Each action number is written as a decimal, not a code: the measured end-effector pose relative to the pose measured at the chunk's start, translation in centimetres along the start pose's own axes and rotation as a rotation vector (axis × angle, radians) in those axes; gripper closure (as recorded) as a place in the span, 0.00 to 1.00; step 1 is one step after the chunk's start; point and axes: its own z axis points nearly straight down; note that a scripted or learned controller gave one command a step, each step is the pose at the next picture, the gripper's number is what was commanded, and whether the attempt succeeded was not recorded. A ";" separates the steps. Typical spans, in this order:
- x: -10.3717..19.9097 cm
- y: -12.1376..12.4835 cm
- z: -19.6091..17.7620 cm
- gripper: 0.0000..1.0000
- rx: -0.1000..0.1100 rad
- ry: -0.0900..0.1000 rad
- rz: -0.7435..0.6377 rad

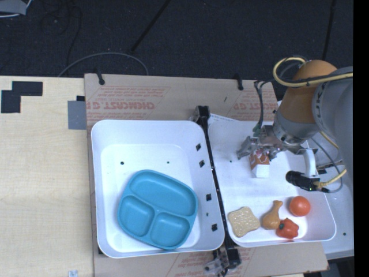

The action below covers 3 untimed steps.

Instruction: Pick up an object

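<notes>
Claw [260, 154] fingers straddled a small carton [260, 165] in the right bin [323, 235]; we could not tell their closure. We judged slippage possible from an off-centre grip.

Two white bins [104, 154], one blue plate [157, 209], five food items [243, 221].

Dark carpeted floor [173, 27] across top of frame, black cables [104, 59] looping over it. Pale wood bench [40, 183] fills left side; I see black tape marks [20, 94] and grey square [75, 114] at its upper left. Brown cardboard sheet [167, 100] with reversed red print lies at centre. Lighting even, dim up top.
</notes>
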 end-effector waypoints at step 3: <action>0.3 -0.5 -10.8 1.00 0.002 0.000 -0.002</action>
